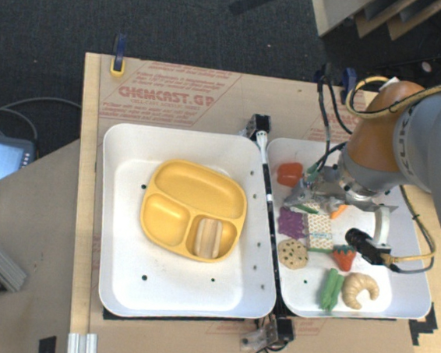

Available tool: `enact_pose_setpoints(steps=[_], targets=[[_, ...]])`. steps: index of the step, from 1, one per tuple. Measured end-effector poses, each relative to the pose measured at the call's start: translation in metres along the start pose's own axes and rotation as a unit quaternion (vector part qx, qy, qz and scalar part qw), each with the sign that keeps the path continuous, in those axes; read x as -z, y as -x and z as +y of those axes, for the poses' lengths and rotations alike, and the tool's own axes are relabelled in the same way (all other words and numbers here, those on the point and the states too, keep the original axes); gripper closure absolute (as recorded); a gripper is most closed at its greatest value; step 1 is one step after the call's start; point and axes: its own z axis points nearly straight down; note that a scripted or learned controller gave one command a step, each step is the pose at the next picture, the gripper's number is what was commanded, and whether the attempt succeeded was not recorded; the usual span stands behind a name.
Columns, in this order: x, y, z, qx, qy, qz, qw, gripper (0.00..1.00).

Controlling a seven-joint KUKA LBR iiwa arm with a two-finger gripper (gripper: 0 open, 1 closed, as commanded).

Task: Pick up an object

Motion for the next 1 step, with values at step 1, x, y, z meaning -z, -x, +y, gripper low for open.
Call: enact_pose_setpoints(steps=[1], targets=[[0.0006,0.0024,0.0293,0.001,0.005,-0.001,1.0000,0.00]])
